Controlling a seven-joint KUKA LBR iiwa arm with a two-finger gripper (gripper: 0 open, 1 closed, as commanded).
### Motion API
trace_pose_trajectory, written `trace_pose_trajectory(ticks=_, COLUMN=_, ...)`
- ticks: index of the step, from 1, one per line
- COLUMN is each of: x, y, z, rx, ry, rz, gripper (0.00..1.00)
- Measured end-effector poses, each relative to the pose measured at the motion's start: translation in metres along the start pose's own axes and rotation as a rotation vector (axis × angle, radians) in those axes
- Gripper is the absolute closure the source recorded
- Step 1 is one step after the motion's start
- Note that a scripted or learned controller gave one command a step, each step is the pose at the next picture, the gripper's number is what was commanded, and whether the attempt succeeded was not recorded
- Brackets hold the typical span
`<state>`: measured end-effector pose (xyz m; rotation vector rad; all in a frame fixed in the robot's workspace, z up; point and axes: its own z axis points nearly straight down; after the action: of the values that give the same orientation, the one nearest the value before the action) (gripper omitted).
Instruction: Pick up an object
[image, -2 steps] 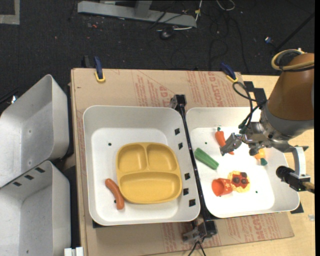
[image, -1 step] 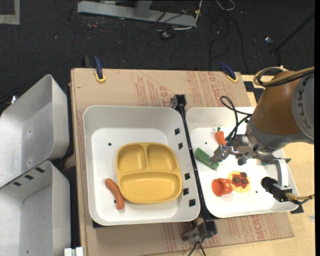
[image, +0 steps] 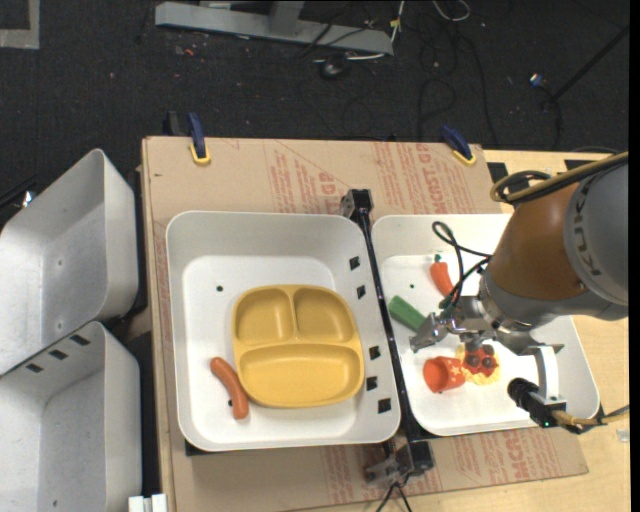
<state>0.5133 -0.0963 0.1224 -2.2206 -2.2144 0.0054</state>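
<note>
**Arm low over the right bin, nothing confirmed in hand**

Nearest the camera, the right bin (image: 575, 415) fills the frame's lower right. My gripper (image: 452, 330) hangs there; I cannot tell its state. Just below sit a red toy (image: 441, 374) and a yellow-red piece (image: 481, 362), likely targets. Left of it lies a green piece (image: 405, 311), above an orange carrot (image: 441, 275). The left bin (image: 190, 300) holds 1 yellow tray (image: 297, 345) and 1 sausage (image: 229, 386).
</note>
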Motion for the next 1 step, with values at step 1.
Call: trace_pose_trajectory(ticks=1, x=0.0006, y=-0.0005, z=0.0320, rx=-0.002, ry=0.000, rz=-0.001, gripper=0.00)
